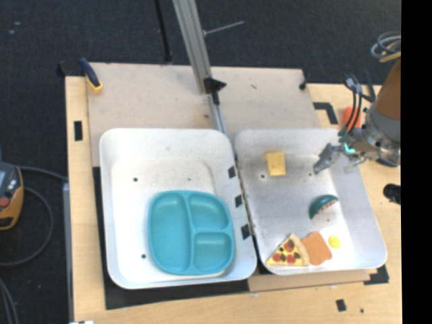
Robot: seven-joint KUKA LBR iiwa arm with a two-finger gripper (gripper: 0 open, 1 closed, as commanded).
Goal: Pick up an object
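The right white bin (351, 248) holds several objects. A yellow block (275, 163) lies near its back, and a dark teal rounded piece (323, 206) sits in the middle. At the front edge are a pizza slice toy (287, 252), an orange piece (316, 247) and a small yellow ball (333, 242). My gripper (337, 159) hangs over the bin's back right part, to the right of the yellow block and above the teal piece. It stands open with nothing between its fingers.
The left white bin (135, 154) holds a light blue divided plate (192, 232). An aluminium post (192, 36) rises behind the bins. A blue-and-yellow clamp (90, 74) sits at the bench's back left corner. Cables run along the right side.
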